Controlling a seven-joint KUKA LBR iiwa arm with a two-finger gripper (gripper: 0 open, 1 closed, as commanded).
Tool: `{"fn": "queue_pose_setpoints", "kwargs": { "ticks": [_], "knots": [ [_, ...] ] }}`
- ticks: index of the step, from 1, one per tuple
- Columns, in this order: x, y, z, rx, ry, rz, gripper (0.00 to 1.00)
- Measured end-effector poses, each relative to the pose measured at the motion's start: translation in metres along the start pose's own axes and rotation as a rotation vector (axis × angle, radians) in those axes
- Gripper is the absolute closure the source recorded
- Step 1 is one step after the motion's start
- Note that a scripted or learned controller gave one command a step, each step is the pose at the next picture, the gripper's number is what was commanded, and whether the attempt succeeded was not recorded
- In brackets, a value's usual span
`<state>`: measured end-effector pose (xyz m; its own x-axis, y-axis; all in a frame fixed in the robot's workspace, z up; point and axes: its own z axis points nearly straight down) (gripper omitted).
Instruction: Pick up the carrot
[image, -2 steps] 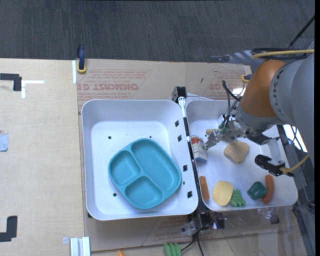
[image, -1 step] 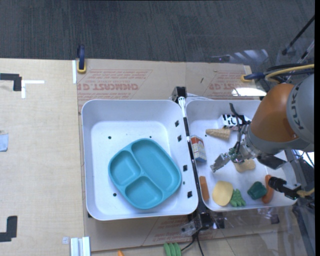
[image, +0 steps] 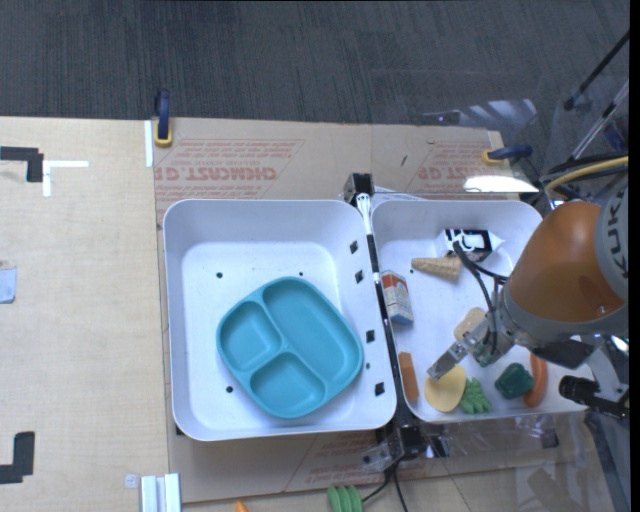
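Note:
The carrot (image: 408, 376) is a slim orange stick lying lengthwise against the left wall of the right bin (image: 420, 222), near its front corner. My gripper (image: 447, 363) hangs low over the front half of that bin, pointing down and left, with its tip just right of the carrot and above a yellow round toy (image: 446, 392). Nothing shows between the gripper and the carrot, which lies apart from it on the bin floor. The grey arm with its orange band (image: 565, 270) covers the bin's right side.
The right bin also holds a small carton (image: 397, 298), a tan cone (image: 437, 266), a tan lump (image: 469, 323), a light green toy (image: 476, 398), a dark green piece (image: 514, 380) and an orange-red stick (image: 539, 381). A teal divided plate (image: 290, 346) lies in the left bin (image: 190, 300).

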<state>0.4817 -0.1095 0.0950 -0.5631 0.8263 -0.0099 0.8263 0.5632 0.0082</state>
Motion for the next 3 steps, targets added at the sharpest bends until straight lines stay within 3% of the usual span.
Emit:
{"fn": "queue_pose_setpoints", "kwargs": {
  "ticks": [1,2,3],
  "knots": [
    [0.0039,0.0032,0.0001,0.0,-0.002,0.048,0.0],
    [0.0042,0.0031,0.0001,0.001,-0.001,-0.135,0.0],
    [0.0013,0.0055,-0.0099,-0.005,-0.009,-0.129,1.0]
  ]
}}
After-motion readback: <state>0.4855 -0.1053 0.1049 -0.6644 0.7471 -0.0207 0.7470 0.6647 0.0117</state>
